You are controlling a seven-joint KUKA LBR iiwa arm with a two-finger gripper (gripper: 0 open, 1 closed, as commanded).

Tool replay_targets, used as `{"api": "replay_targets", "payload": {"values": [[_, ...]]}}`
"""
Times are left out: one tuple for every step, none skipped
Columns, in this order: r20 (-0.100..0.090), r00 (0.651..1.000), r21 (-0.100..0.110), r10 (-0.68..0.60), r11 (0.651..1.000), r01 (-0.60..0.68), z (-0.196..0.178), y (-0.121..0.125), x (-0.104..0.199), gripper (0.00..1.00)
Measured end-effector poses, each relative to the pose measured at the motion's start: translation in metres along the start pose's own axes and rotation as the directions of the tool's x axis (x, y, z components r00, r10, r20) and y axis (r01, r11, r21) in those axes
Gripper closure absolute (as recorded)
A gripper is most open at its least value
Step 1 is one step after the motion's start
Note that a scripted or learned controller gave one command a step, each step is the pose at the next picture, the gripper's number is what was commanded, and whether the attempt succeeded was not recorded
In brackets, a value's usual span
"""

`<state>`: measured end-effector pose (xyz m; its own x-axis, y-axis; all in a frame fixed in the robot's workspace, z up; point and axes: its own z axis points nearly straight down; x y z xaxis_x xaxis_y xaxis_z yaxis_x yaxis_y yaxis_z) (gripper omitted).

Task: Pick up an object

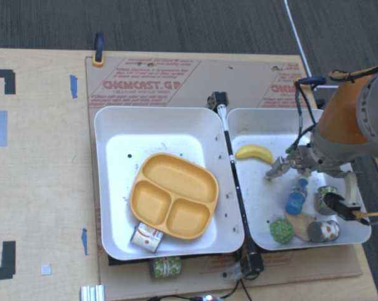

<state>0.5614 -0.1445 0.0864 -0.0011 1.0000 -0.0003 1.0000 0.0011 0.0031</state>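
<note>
Two shallow white bins side by side on the bench: the left bin (pixel 107 168) and the right bin (pixel 252 187).

In the left bin, a yellow divided plate (pixel 174 195) with three compartments, lying flat toward the near half. Touching its near-left edge, a small white can (pixel 146 237) tipped on its side.

Outside the bins, on the bench just below the left bin's near wall, a green can (pixel 166 267) on its side.

In the right bin, a banana (pixel 254 153) near the left wall, curved and lying flat. Further right, a blue bottle (pixel 296 199) (small, tilted). Near the front wall, a green bumpy ball (pixel 281 231), and just beside it a grey and white can (pixel 323 231) on its side.

Reaching in from the right, the grey arm with its orange band (pixel 340 115). Below it the gripper (pixel 278 168), low over the right bin, between banana and blue bottle, touching neither as far as visible. Fingers too blurred and small to tell whether apart or together; nothing seen between them.
</note>
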Motion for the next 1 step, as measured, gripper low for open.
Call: {"api": "replay_targets", "payload": {"values": [[-0.001, 1.000, -0.002, -0.001, 1.000, 0.001, -0.0005, -0.0173, 0.0529, 0.00]]}}
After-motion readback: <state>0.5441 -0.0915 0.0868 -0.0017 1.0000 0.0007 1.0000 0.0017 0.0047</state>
